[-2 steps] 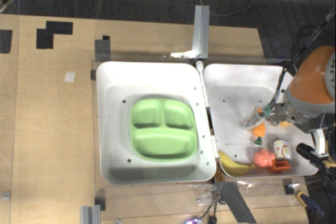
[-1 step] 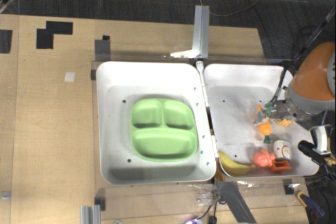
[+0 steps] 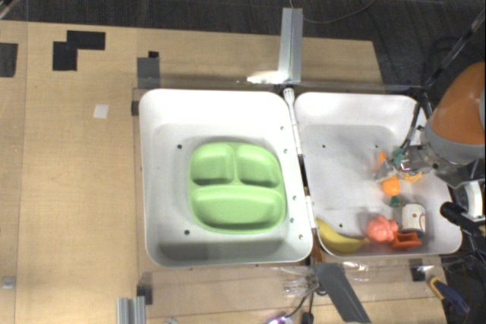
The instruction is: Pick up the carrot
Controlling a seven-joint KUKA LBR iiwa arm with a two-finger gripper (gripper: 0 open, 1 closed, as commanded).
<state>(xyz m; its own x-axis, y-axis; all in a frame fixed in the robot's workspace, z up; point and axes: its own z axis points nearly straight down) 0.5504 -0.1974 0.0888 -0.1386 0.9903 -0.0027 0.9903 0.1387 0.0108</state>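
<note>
One carrot [image 3: 390,187] lies just under your gripper [image 3: 401,162] in the right bin [image 3: 342,114]; you cannot tell its state, so you must lower and pinch next.

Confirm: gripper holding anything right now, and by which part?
Cannot be told. The gripper sits right over the carrot in the right bin, but no grasp is discernible.

bright even overhead light, soft shadows, slightly soft focus.
</note>
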